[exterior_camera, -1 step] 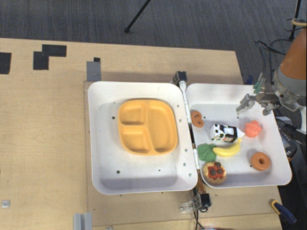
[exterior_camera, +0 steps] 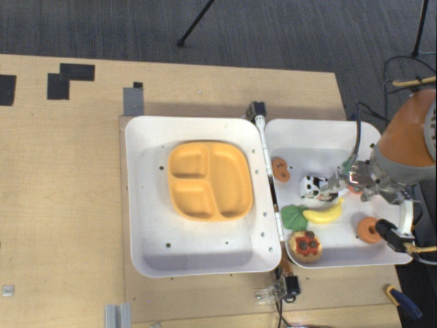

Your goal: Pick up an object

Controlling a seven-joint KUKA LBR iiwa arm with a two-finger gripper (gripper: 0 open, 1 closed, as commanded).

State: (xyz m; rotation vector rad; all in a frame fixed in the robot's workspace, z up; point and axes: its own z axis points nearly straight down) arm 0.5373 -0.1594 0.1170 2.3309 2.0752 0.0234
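Camera view from above shows a pale wooden bench with dark grey carpet beyond its far edge, where a thin black stand leg crosses the floor. Black rectangular marks sit on the bench's far left. Left of the central divider, a shallow white bin holds an orange sectioned tray. Right of the divider, the second white bin holds a small brown round item just beside the divider, a green leaf-shaped toy, a yellow banana touching the leaf, a tart topped with berries near the front wall, a black-and-white cow-patterned toy and an orange doughnut. The grey arm reaches in from the right; its gripper is low beside the cow-patterned toy, above the banana. Whether it is wide or narrow cannot be told.
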